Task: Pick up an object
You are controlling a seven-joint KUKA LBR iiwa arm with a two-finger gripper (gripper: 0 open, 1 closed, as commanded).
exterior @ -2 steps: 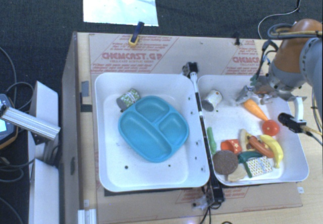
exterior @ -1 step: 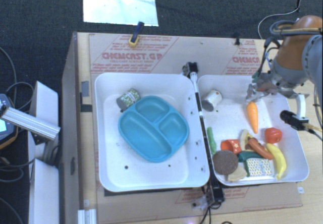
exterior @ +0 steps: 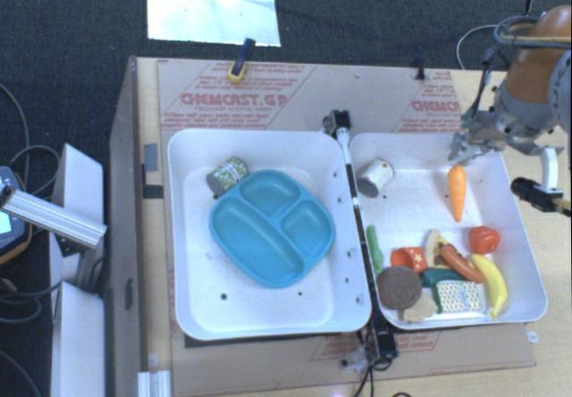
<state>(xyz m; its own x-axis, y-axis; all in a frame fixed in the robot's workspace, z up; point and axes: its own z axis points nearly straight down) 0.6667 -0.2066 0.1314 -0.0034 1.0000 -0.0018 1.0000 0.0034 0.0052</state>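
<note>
My gripper hangs over the far right corner of the right bin, just above and to the right of an orange carrot. The carrot lies lengthwise with its tip toward the front. A white cup lies on its side at the bin's far left. Along the front lie a red tomato, a yellow banana, a sausage, a brown round patty and a green pod. Nothing shows held under the gripper.
The left bin holds a blue divided plate and a small green can at its far left. A black divider rail runs between the bins. A checked sponge sits by the banana.
</note>
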